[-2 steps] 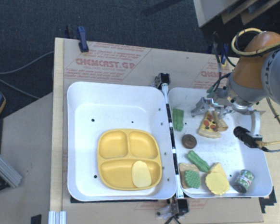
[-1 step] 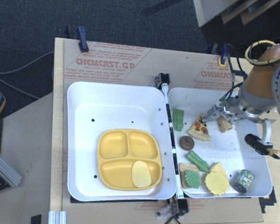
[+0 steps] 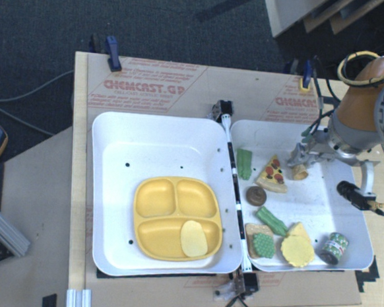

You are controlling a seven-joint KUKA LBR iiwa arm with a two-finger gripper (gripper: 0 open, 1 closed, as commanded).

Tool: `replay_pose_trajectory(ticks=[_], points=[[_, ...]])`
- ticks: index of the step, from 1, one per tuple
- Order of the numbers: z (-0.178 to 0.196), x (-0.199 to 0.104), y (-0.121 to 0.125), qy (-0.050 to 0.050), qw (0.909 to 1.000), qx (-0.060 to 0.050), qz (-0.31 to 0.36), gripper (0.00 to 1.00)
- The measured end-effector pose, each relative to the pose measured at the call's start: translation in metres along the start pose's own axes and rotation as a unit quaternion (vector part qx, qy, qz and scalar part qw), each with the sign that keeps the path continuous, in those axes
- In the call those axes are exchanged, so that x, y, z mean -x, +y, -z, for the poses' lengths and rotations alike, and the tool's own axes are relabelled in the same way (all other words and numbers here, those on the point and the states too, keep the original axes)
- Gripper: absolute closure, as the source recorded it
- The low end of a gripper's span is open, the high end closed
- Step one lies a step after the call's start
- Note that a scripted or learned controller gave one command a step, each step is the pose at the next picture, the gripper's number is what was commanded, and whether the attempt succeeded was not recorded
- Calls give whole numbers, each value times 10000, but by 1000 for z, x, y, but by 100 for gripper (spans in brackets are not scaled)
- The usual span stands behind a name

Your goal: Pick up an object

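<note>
My gripper (image 3: 302, 159) hangs low over the back of the right bin (image 3: 355, 225), reaching in from the right. A small tan object (image 3: 300, 172) sits directly under its tip; whether they touch is unclear. Just left of it lies a pizza slice (image 3: 273, 175). Further left, a green strip (image 3: 244, 163) rests by the bin's wall. Toward the front are a brown round cookie (image 3: 257, 196), a green pickle (image 3: 272, 222), a green waffle piece (image 3: 262, 244), a yellow cheese wedge (image 3: 298, 248) and a small can (image 3: 335, 246).
The left bin (image 3: 111, 176) holds a yellow divided plate (image 3: 165, 200) with a pale yellow oval (image 3: 194, 238) in its front compartment. A black clamp (image 3: 222, 109) sits at the back where the bins meet. Blue clamps (image 3: 111, 52) grip the board's far edge.
</note>
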State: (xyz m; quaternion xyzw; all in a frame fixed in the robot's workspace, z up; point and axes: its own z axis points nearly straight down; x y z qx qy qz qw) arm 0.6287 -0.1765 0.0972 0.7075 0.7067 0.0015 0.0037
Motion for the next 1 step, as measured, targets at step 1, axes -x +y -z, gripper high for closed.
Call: replay_pose_trajectory(ticks=[1], points=[[95,-102,36,24,10000,28,62,100]])
